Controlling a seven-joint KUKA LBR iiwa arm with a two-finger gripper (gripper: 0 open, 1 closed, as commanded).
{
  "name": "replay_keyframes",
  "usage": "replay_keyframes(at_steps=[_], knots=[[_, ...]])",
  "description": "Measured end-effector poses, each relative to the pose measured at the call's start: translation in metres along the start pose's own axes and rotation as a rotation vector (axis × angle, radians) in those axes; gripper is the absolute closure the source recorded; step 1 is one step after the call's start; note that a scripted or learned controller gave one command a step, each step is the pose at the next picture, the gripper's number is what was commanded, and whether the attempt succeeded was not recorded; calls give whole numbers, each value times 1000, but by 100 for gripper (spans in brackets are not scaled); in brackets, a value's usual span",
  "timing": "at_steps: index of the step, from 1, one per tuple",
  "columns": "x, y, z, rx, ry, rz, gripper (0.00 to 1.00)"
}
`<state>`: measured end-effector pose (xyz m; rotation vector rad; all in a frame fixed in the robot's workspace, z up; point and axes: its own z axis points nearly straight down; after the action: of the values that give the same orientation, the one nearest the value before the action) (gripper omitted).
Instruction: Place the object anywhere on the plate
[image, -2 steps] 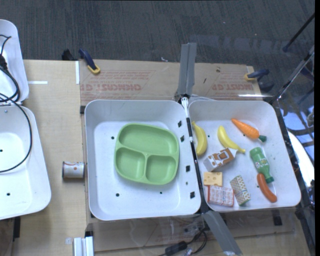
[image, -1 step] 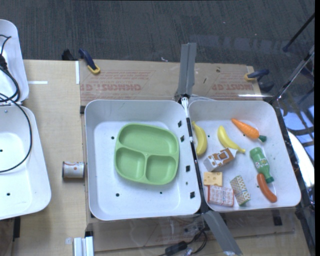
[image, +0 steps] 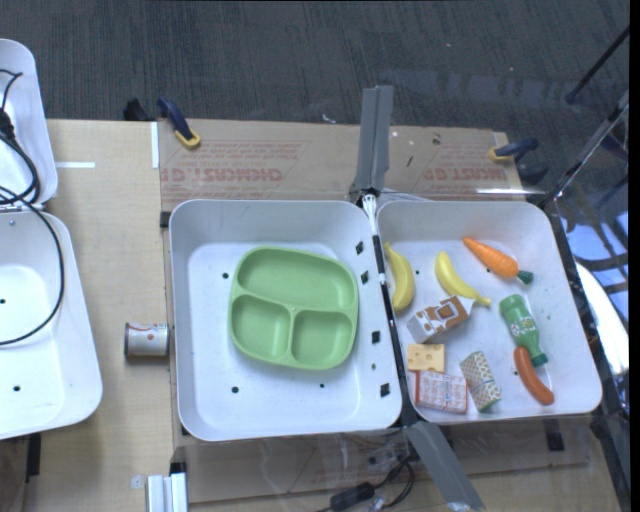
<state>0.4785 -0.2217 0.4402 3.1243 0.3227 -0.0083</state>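
A light green plate (image: 294, 306) with three compartments lies in the left white bin (image: 200, 390). The right white bin (image: 575, 330) holds toy food: two yellow bananas (image: 401, 278) (image: 456, 277), an orange carrot (image: 492, 257), a green bottle (image: 521, 324), a red sausage (image: 533, 375), a brown and white carton (image: 437, 320), a cheese wedge (image: 426, 357), a red-patterned packet (image: 441, 392) and a small green-patterned box (image: 480, 379). All of them rest on the bin floor, apart from the plate.
A grey divider post (image: 375, 140) rises between the bins at the back. A small metal cylinder (image: 146, 340) lies on the bench left of the left bin. White equipment with black cables (image: 30, 300) stands at the far left. Blue clamps (image: 178, 122) hold the cardboard backing.
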Motion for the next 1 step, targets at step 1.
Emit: replay_keyframes(at_steps=[1], knots=[[0, -2, 12, 1, 0, -112, 100]])
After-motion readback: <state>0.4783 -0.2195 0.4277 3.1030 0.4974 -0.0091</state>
